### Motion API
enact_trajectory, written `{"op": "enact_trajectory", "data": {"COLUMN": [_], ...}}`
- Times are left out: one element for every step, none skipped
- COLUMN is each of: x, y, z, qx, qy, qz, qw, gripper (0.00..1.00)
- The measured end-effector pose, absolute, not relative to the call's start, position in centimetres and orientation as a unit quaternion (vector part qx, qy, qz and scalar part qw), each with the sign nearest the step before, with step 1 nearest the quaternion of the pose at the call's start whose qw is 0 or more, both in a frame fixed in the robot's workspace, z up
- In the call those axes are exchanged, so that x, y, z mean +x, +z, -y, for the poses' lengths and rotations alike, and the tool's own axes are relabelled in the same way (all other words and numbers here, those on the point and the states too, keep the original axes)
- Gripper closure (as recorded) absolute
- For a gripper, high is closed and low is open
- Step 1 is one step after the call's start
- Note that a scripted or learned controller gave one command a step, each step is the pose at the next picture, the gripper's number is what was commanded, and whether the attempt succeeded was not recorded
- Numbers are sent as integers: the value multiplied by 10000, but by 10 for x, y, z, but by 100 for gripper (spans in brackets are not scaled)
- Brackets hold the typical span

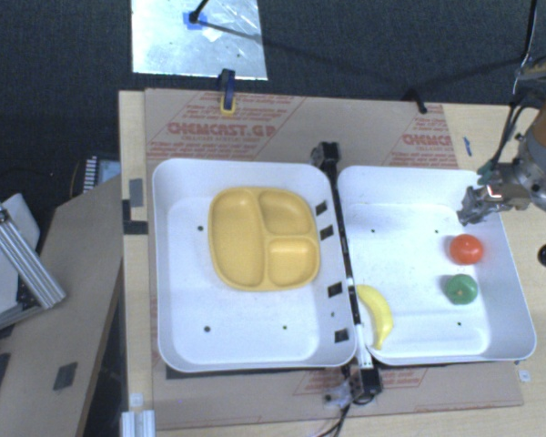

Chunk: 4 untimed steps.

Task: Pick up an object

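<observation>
In the right bin (409, 244) lie a red tomato (467, 248), a green pepper-like piece (460, 289) just in front of it, and a yellow banana (376, 314) near the bin's front left corner. My gripper (474, 207) hovers over the bin's far right part, a little behind the tomato and apart from it. Nothing shows between its fingers.
The left bin (187, 335) holds a yellow divided plate (262, 238). A black divider with clips (338, 253) runs between the bins. Cardboard (282, 126) lies under both bins. A metal sheet (198, 25) sits at the far back.
</observation>
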<state>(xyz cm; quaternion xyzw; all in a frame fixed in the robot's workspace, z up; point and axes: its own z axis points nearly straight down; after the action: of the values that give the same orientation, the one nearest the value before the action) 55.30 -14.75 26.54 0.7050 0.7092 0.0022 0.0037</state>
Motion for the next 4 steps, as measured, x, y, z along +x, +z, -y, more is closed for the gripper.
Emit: {"op": "enact_trajectory", "data": {"x": [548,547,529,513], "y": [264,260,259,248], "z": [88,39,-9,-49], "qx": [7039,7038,7038,7042], "qy": [9,8,8,5], "qz": [-7103,-7104,-7104,-7100], "qw": [4,-1,-5,-4], "gripper": [100,100,100,100]}}
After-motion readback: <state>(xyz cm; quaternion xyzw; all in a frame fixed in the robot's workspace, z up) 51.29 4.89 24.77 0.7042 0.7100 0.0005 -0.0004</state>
